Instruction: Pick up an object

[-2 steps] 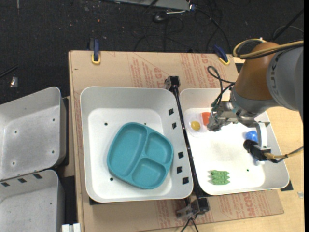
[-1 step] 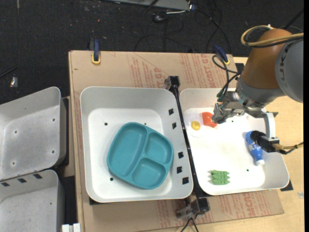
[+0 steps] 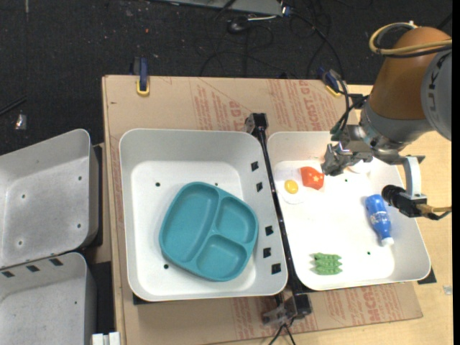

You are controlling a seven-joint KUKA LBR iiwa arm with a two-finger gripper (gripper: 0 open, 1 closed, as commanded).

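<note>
Fingers hang just beside the red object in the right-hand bin.

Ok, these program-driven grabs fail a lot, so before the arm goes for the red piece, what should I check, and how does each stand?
1. Gripper near the red piece: ok, just to its right in this view.
2. Finger state: cannot tell.
3. Red piece between the fingers: not ok, it lies apart on the right bin floor.
4. Fried egg toy beside the target: not ok, close enough to get bumped.
5. Blue bottle and green pea pods: ok, well away.
</note>
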